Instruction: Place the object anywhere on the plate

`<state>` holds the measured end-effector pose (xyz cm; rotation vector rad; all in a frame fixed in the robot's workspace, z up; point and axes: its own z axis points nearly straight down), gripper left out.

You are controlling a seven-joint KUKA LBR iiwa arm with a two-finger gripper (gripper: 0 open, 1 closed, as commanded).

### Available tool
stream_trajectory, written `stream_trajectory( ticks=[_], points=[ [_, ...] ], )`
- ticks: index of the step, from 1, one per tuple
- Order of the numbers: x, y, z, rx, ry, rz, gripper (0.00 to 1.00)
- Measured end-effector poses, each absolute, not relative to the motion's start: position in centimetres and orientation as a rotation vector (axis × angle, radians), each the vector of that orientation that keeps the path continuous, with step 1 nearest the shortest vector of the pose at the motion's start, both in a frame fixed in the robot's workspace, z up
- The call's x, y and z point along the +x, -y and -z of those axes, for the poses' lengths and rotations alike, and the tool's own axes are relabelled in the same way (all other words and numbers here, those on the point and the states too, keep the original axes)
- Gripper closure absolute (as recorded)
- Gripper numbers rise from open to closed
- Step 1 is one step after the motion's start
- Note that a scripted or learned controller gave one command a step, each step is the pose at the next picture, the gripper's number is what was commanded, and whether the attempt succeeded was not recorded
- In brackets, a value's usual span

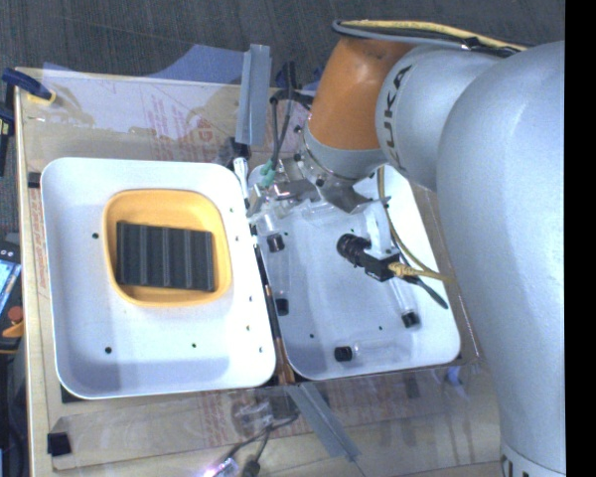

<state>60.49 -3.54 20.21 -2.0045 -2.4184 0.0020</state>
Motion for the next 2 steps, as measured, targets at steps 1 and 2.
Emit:
stream_trajectory(
  ticks=[1,2],
  points=[
    [60.5,3.6,-20.2,-2.005,2.418,-0.002,0.00],
    [61.7,-1.2,-20.0,-1.876,2.521,0.000,0.00]
  ],
)
